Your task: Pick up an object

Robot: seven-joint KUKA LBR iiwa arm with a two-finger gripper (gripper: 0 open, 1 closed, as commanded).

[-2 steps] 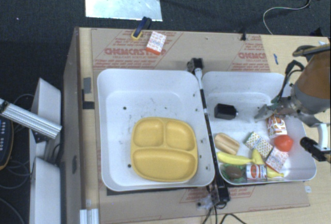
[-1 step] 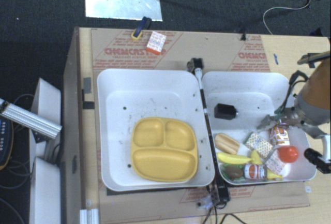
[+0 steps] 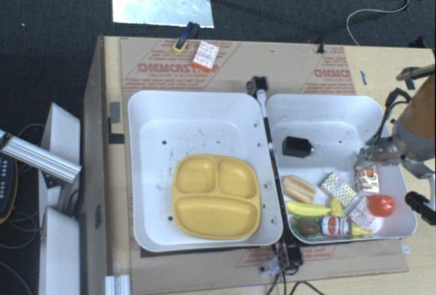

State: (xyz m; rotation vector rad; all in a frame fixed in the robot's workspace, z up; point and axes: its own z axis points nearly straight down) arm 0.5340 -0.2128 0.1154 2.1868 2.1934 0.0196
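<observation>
Sitting on the brown bench (image 3: pixel 225 58) are two white bins. The left bin (image 3: pixel 157 123) holds a yellow tray (image 3: pixel 216 196) with three parts, in the lower middle of the frame. The right bin (image 3: pixel 327 113) has a black box (image 3: pixel 297 146) near its middle. Along its lower edge lie a bread roll (image 3: pixel 298 188), a banana (image 3: pixel 310 208), a red tomato (image 3: pixel 381 205) and a small can (image 3: pixel 335 226). The grey arm (image 3: pixel 415 120) comes in at the right edge. Its gripper (image 3: pixel 381 152) is just above a little orange carton (image 3: pixel 367 179). I cannot tell how the gripper is set.
</observation>
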